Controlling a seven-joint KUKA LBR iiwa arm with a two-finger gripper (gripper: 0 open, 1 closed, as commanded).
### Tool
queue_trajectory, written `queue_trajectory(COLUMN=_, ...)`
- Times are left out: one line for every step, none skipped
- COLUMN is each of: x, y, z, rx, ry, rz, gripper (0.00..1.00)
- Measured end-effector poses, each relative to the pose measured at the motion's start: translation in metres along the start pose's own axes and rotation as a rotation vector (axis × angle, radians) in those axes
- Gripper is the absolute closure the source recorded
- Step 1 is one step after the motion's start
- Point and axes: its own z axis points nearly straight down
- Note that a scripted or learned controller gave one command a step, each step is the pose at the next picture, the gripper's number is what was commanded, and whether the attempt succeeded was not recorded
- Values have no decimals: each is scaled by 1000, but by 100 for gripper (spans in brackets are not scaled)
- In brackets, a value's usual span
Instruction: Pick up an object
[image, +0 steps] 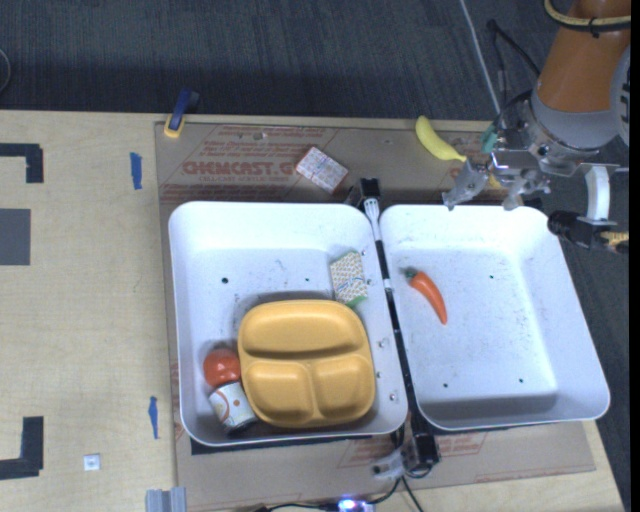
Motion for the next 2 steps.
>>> queue_trajectory(x=2, y=14, z=155, rx=2, ry=0, rz=0, gripper=0)
queue_trajectory(x=-12, y=-29, z=172, rx=-2, ry=-1, rz=1, gripper=0)
